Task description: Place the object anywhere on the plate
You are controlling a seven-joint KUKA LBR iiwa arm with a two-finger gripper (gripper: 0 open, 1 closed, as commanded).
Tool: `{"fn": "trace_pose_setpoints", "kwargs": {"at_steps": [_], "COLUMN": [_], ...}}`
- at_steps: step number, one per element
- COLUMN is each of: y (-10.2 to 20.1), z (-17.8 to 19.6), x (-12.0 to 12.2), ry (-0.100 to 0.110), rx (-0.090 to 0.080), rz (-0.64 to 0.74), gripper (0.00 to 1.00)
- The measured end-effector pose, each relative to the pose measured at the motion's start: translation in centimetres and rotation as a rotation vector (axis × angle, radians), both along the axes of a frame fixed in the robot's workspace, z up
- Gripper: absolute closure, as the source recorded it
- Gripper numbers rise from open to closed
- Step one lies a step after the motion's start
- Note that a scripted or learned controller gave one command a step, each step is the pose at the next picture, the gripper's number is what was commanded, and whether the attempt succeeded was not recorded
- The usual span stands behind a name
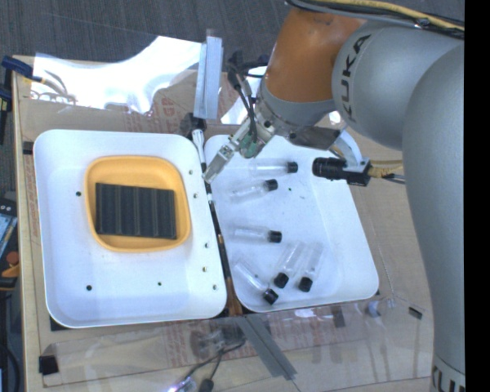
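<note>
Clear plastic vials with black caps are your task's things, and they all lie loose on the floor of the right bin (355,251). The nearest vial (276,168) lies just to the right of the jaws, its cap pointing away from them; a second vial (253,189) lies just below and right of them. A third vial (256,235) rests further below, near the bin's middle, and a cluster of three vials (287,269) sits well below the jaws at the near end of the bin.

You see the gripper (218,163) tilted down and left over the far left corner of the right bin, close to the wall between the two bins. You cannot tell whether its jaws are open or closed, and you see no vial between them.

Left of the jaws, in the left bin (57,243), lies the yellow plate (106,178) with a dark ribbed insert (137,210) in its middle. The plate is well apart from every vial.

Up and right of the jaws rise the orange band (314,51) and the grey arm (408,96), with a black plug (331,168) and cable hanging beside the wrist.
</note>
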State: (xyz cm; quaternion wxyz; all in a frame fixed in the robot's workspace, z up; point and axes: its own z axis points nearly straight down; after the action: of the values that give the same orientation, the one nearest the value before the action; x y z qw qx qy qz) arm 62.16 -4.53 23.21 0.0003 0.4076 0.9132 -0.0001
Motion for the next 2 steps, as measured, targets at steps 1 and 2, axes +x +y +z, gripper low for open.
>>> {"fn": "trace_pose_setpoints", "kwargs": {"at_steps": [1, 2], "y": [-2.7, -4.2], "z": [-3.3, -3.5], "x": [2.2, 2.3], "ry": [-0.001, -0.004], "rx": [-0.001, -0.002], "rz": [0.386, 0.744], "gripper": [0.0, 0.0]}}
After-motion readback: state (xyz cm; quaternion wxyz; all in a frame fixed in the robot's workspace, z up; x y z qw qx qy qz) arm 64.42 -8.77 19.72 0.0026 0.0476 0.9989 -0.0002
